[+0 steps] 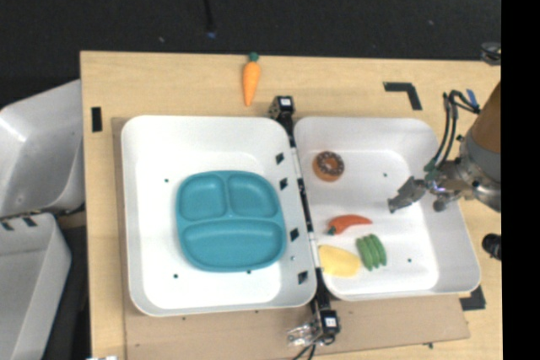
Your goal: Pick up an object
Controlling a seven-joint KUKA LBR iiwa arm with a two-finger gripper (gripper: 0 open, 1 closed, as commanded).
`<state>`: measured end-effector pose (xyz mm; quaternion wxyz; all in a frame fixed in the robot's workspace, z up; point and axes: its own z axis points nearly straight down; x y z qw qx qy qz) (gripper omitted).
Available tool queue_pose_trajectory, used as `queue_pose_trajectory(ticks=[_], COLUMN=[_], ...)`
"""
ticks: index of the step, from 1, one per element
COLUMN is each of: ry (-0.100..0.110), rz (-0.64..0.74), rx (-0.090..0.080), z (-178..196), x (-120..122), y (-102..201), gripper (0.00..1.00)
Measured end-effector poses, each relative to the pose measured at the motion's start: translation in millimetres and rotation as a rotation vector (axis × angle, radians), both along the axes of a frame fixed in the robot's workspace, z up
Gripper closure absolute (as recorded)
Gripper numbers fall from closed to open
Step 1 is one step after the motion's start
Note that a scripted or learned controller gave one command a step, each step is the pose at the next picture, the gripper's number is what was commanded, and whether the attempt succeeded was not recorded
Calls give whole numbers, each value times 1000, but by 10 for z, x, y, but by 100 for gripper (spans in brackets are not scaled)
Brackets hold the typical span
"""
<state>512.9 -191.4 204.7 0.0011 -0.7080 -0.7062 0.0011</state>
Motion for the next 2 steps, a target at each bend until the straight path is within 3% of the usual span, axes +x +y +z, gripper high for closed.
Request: queue_pose_trajectory(ticks=[1, 2], ry=[2, -7], rz=[1, -2], rx=[1, -2], z=[-635, -488], x=[8, 27], y=[15, -3], gripper=[0, 100])
